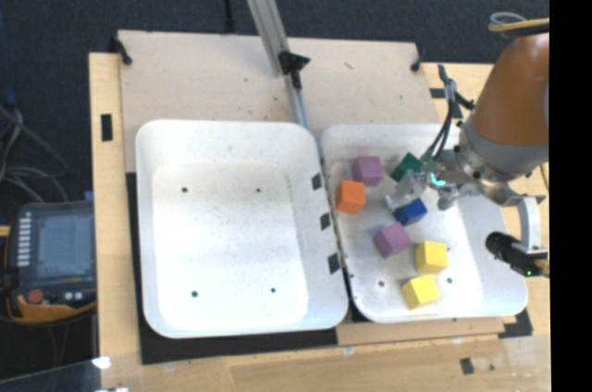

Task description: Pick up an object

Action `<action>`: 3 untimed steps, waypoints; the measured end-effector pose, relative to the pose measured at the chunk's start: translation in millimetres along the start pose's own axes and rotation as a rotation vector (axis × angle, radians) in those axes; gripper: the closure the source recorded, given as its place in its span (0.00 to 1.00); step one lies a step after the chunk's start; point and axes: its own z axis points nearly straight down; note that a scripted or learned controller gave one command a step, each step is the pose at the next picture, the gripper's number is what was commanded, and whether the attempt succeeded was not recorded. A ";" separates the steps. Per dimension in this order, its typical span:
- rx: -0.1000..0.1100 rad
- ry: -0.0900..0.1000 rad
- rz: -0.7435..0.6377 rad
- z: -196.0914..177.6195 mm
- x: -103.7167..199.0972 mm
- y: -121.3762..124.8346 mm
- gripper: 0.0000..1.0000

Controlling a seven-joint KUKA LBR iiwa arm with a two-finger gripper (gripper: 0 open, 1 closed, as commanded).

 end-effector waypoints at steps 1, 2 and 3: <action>-0.005 -0.001 0.003 -2.0 -0.3 0.8 0.00; 0.001 -0.002 0.003 47.7 -6.7 -8.1 0.00; 0.001 -0.001 0.004 92.3 -4.9 -14.5 0.00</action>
